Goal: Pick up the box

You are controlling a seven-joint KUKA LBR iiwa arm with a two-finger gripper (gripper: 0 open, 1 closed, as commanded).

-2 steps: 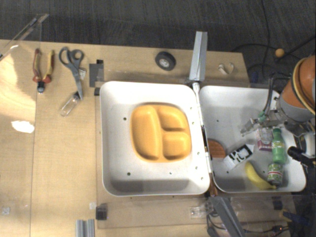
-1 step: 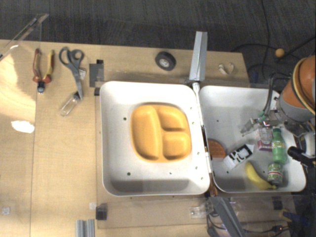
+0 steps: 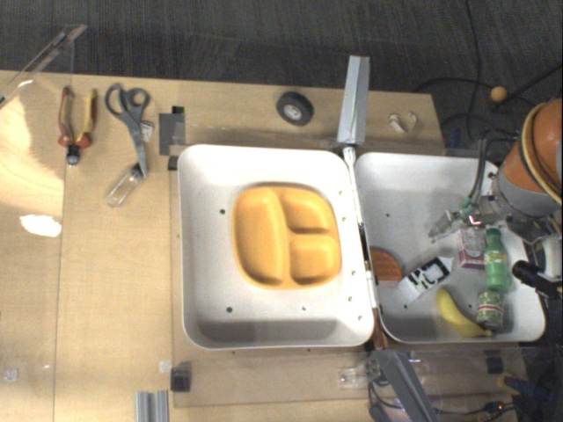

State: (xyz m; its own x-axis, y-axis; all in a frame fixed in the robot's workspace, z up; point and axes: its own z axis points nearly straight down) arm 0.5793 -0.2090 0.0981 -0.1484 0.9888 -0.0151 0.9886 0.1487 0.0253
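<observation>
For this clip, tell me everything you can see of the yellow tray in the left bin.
The yellow tray is a rounded square dish, apparently smooth moulded plastic, with three recessed compartments: one long one on its left, two smaller ones on its right. It lies flat, open side up, near the middle of the left bin, resting on the bin's floor. Nothing sits in it, and nothing else touches it.

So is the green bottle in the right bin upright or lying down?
Lying down. The green bottle rests lengthwise on the right bin floor, beside the banana.

camera: fixed overhead | slanted down | bins (image 3: pixel 264 323) mid-frame | arm (image 3: pixel 541 161) enters right
</observation>
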